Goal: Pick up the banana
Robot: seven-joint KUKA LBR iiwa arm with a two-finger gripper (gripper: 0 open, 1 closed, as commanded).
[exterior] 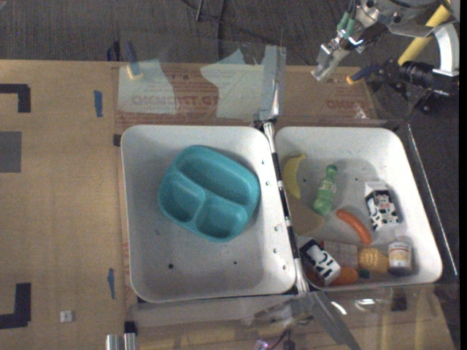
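Can't tell gripper state. Banana hugs the bin wall; I expect finger collision there.

banana in right bin, end effector raised beyond

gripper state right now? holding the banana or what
Gripper: up above the right bin, holding nothing; open or shut cannot be told. Banana lies in the bin.

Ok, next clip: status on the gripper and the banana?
Gripper high above the right bin's far edge, holding nothing. Yellow curved banana lying against right white bin's left wall. Green plastic bottle just beside it.
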